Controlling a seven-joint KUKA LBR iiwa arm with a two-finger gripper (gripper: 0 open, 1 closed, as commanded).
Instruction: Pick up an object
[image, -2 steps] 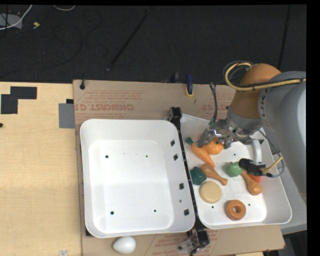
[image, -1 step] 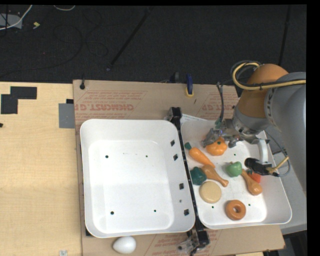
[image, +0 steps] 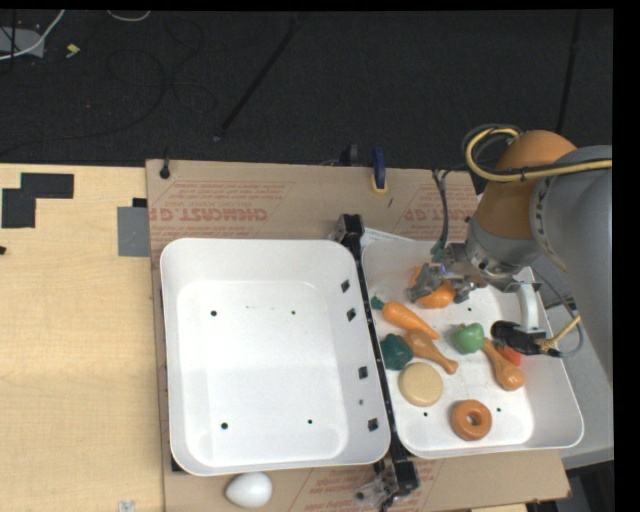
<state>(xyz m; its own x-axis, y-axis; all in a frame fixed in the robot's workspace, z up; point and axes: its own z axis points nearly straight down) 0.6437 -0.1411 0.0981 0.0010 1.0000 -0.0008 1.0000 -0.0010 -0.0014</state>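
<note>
Reversed "CHEMCRAFT"-like print on cardboard (image: 215, 212), fingers (image: 437, 283) over orange toy (image: 434, 296)

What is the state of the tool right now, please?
Tool: low in the right bin, over an orange toy; whether it is open, closed or holding anything cannot be told.

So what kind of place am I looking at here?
Probably a robotics lab test bench: a grey arm reaches over two white bins, the right one holding toy food like a doughnut, with loose cables behind.
</note>
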